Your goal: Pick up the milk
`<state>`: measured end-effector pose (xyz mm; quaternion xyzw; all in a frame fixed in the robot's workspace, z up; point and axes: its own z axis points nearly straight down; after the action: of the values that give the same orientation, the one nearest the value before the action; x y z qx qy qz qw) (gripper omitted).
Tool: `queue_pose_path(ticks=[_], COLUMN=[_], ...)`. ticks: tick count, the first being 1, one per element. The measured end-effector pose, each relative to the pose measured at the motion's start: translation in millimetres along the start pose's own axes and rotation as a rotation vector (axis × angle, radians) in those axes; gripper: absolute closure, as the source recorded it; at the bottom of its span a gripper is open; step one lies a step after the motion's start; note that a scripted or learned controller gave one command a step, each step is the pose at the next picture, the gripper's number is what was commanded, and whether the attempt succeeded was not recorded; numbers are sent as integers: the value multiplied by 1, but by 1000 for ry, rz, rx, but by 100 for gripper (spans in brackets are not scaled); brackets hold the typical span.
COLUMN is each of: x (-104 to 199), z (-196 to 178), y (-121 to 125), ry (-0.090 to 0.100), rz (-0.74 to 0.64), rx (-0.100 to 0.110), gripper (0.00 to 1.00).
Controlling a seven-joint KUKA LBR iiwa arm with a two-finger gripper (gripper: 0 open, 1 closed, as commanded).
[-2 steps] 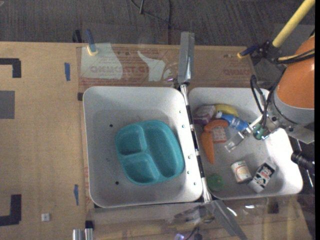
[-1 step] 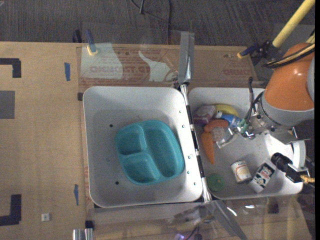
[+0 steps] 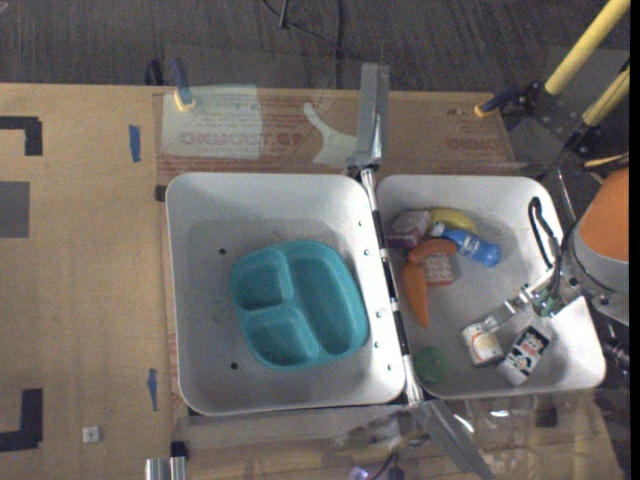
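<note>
Nearest the camera lay the cardboard-covered bench (image 3: pixel 80 408), and on it the left bin (image 3: pixel 190 298), which held a teal divided plate (image 3: pixel 298 305). The right bin (image 3: pixel 585 363) carried the clutter. A carrot (image 3: pixel 417 293) lay near the dividing wall, with a green round thing (image 3: pixel 432 362) toward the near rim. Further back were a banana (image 3: pixel 455 217) and a blue bottle (image 3: pixel 470 246).

The milk (image 3: pixel 527 353), taken to be the small black-and-white carton, lay in the near right corner of that bin. It sat just beside a pale carton (image 3: pixel 483 341). The gripper (image 3: pixel 522 306) hung just behind both cartons, on the arm (image 3: pixel 610 228) reaching in from the right. Whether the pincer was wide or narrow could not be told.

To do this well, the pincer should probably centre over the black-and-white carton rather than its neighbour. It should close across the narrow sides, clear of the bin wall, since the two cartons sat close enough to be caught together.
</note>
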<state>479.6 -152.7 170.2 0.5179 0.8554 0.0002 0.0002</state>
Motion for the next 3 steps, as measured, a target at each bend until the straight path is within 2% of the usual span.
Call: queue_pose_path(ticks=[1,2,3], x=[-14,-17,-19], z=[82,70,80], y=[-3,-3,0], ry=[-8,-16,-11], rz=[-69,-66,-283], rx=[-9,-14,-8], gripper=[0,100,100])
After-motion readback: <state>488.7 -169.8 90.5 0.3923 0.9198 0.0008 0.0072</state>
